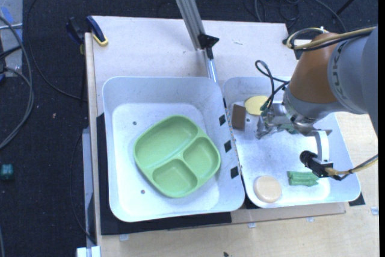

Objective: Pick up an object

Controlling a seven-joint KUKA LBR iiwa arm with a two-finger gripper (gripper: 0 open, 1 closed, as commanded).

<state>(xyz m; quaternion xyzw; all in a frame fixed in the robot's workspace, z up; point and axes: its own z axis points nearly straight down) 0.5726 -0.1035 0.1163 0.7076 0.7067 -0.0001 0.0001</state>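
Note:
In the right bin [283,156] lie a small brown block [238,117] at the left, a yellow piece [256,105] behind it, a round cream disc [267,188] near the front wall, and a green flat piece [301,179] at the front right. My gripper [265,125] hangs low over the bin's back left part, just right of the brown block and in front of the yellow piece, which the wrist partly covers. Nothing shows in its grasp.
The left bin [120,129] holds a green divided plate [176,155]. A slanted metal pole [186,0] comes down to the bins' back edge. A black cable [271,78] loops by the wrist. The grey and orange arm [331,75] covers the right bin's back right.

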